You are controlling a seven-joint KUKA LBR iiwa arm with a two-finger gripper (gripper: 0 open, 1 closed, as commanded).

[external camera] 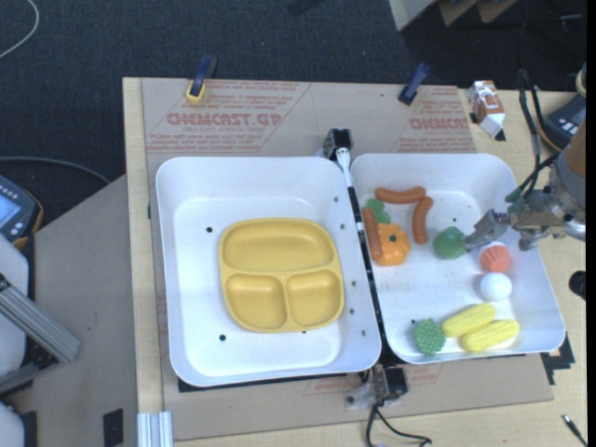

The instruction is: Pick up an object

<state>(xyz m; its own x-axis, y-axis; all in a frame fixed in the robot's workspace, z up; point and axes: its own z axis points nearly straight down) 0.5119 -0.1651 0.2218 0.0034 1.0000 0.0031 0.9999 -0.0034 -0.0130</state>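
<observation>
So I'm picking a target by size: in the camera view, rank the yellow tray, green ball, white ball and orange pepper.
Largest to smallest:
1. Yellow tray
2. Orange pepper
3. Green ball and white ball, which look alike

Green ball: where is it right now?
In the right bin, mid-area: the green ball lies right of the sausage, just left of the gripper.
</observation>
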